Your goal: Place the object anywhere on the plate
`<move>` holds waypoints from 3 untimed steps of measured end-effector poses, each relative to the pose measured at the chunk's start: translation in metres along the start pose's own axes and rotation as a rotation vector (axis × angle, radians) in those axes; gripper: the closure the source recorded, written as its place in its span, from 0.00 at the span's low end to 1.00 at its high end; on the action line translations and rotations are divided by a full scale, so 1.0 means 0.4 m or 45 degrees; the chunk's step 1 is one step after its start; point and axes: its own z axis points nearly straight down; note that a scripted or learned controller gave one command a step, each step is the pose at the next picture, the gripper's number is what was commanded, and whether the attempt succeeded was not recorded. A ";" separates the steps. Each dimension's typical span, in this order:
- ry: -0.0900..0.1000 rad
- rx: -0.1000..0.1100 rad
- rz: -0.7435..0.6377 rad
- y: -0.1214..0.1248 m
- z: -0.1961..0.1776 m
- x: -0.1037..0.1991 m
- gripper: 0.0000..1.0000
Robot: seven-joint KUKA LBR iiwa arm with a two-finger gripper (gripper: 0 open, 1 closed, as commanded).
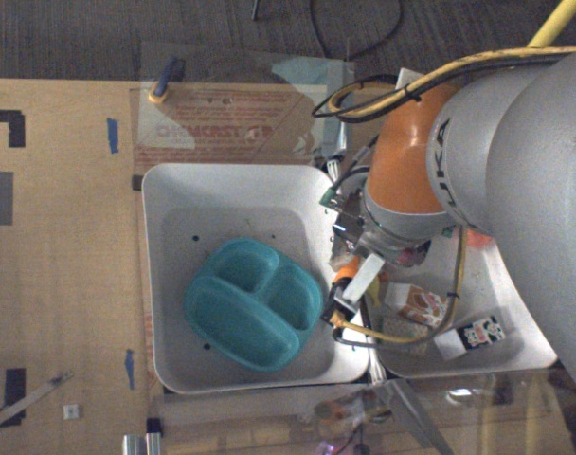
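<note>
A teal divided plate [255, 301] lies in the left bin [174, 207], toward its front right. My gripper [348, 254] hangs over the wall between the two bins, just right of the plate's edge, mostly hidden under the grey and orange wrist. A small orange thing [343, 274] shows right below the wrist, at the left edge of the right bin. Whether it is held I cannot tell.
In the right bin [515, 301] lie a white and orange packet [423, 303] and a white block with black marks [477, 333]. The arm covers much of that bin. A clear sheet with a blue and yellow clamp [165, 79] lies behind the left bin.
</note>
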 end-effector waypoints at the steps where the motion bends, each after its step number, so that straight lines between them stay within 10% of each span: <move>1: 0.009 -0.013 0.130 0.015 0.147 0.164 1.00; 2: 0.039 -0.050 0.444 0.002 0.170 0.236 1.00; 3: 0.045 -0.039 0.437 -0.011 0.183 0.249 0.00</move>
